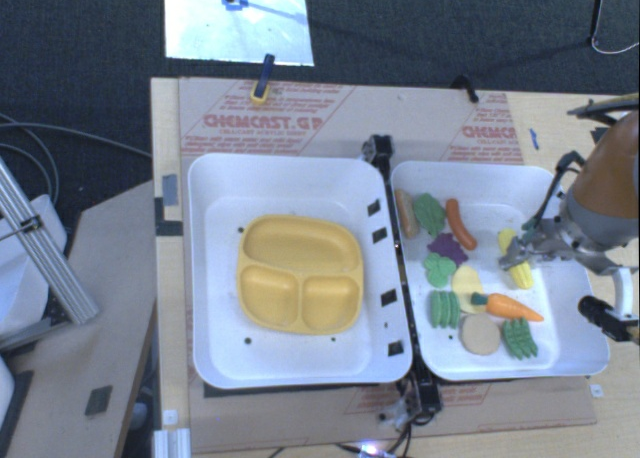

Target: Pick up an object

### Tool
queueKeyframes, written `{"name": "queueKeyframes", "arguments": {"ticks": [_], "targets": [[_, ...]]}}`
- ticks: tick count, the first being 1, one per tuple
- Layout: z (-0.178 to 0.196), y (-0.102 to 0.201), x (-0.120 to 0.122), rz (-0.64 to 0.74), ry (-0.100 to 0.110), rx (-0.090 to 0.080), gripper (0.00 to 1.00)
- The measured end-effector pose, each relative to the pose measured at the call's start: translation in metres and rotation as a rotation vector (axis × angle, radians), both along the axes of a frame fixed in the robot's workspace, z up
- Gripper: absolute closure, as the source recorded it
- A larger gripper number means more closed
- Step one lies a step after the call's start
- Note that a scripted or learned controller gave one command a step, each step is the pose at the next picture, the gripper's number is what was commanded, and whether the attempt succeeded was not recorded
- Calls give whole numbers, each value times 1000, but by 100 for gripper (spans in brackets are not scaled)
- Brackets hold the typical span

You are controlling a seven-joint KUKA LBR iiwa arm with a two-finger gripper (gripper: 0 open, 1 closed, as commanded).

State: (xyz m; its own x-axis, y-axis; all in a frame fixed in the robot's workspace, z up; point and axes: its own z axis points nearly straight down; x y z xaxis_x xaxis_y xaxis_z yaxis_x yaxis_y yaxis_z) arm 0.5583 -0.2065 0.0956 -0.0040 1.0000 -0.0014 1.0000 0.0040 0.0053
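- Yellow corn [520,272] right under hand [519,256], in right bin [575,341].
- Long side pointing near to far.
- Hand's grip: cannot tell, too small and blurry.

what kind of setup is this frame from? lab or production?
Most likely a lab test bench for robot picking, not production. Two white bins sit on a board covered in Chemcast-printed paper; the right one holds toy play food such as a carrot, the left a yellow divided plate. Loose cables lie nearby.
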Motion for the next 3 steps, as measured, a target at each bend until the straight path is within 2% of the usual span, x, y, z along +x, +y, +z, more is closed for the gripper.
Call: {"name": "queueKeyframes", "arguments": {"ticks": [1,2,3], "targets": [[100,128,48,14,-9,4,100],[89,217,52,9,3,5,100],[133,205,4,-4,5,2,100]]}}
